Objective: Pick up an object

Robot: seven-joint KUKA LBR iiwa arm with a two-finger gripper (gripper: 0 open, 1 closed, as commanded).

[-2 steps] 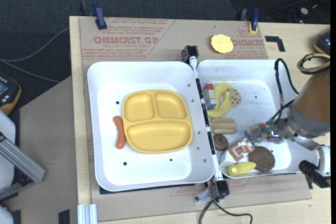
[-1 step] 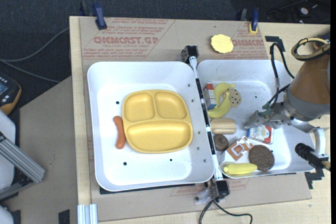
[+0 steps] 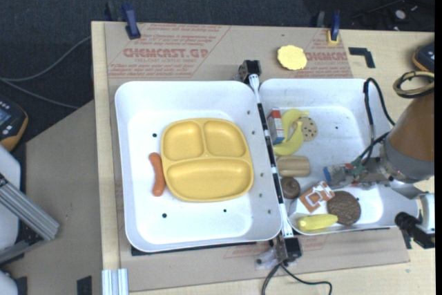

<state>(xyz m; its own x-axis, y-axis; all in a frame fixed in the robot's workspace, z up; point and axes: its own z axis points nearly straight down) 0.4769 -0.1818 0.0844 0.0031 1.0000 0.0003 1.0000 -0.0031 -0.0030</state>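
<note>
The left bin (image 3: 138,169) holds a yellow divided plate (image 3: 206,159) and a sausage (image 3: 157,174). In the right bin (image 3: 345,97), lower right of the frame, toy foods lie near the gripper (image 3: 343,174); whether it is closed cannot be told. The step seems the approach; next it must descend on one piece.

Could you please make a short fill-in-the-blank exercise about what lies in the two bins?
1. The yellow divided plate lies in the ____ bin.
2. The hot dog sausage lies just ____ of that plate.
3. The banana lies in the ____ bin.
4. The yellow disc lies on the bench, ____ both bins.

Missing words: left; left; right; outside
</note>
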